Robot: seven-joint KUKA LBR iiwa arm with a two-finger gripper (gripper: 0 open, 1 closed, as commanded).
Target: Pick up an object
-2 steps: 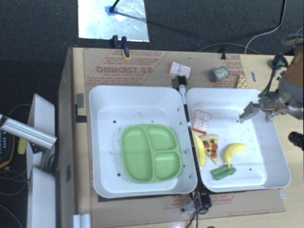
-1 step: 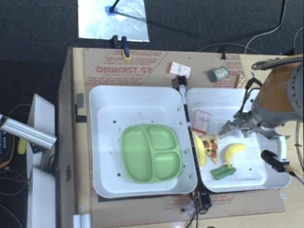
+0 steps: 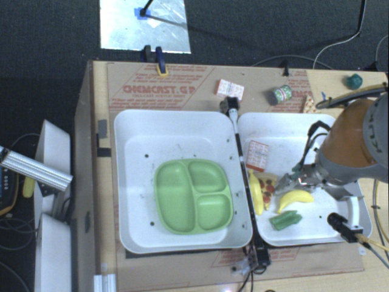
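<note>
Bananas are what I am nearest to: 1 yellow banana (image 3: 295,199) lies on the floor of the right bin (image 3: 285,125), just below my gripper (image 3: 292,179), and I judge it the likeliest pick. Whether my claw is apart or together I cannot tell; its tip is a small metallic blur, and nothing shows lifted in it. So the pick is not yet done: the banana rests flat on the bin floor, and grasping and lifting are both left. Just below the banana lies a green piece (image 3: 285,220). To the banana's left a second banana (image 3: 256,193) lies along the bin's inner wall, with small red bits (image 3: 268,182) beside it. Above the banana lies a printed card (image 3: 256,155). Further left, the left bin (image 3: 130,139) holds a green divided plate (image 3: 193,196).
</note>
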